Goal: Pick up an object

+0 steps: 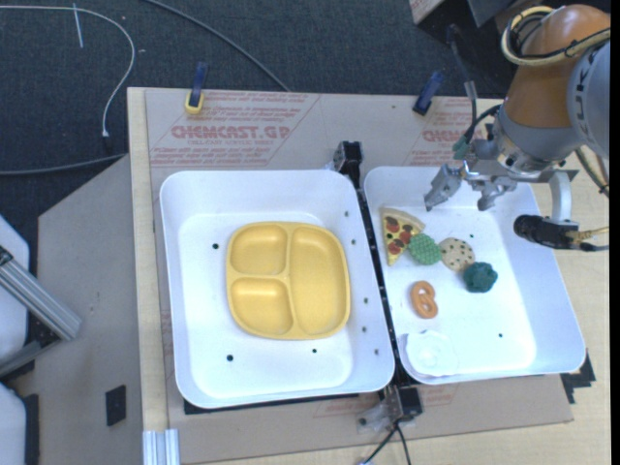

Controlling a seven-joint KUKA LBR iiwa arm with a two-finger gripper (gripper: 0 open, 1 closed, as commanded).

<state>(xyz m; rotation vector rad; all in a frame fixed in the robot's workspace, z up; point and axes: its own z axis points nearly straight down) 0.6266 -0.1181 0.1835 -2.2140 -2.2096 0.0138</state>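
Colours across the two white bins

A yellow divided plate point(289, 280); a red-dotted pizza slice point(397, 233), speckled tan cookie point(455, 253), orange pretzel point(423, 299), two green pieces point(479, 277).

Single fixed camera — mounted above the bench point(242, 124), looking down at a slant. Far enough to take in both white bins: left bin point(194, 260), right bin point(542, 327). Arm point(552, 76) entering from the right — dark floor along the top.

Divided plate point(289, 279) in left bin point(184, 260); food toys in right bin point(542, 318).
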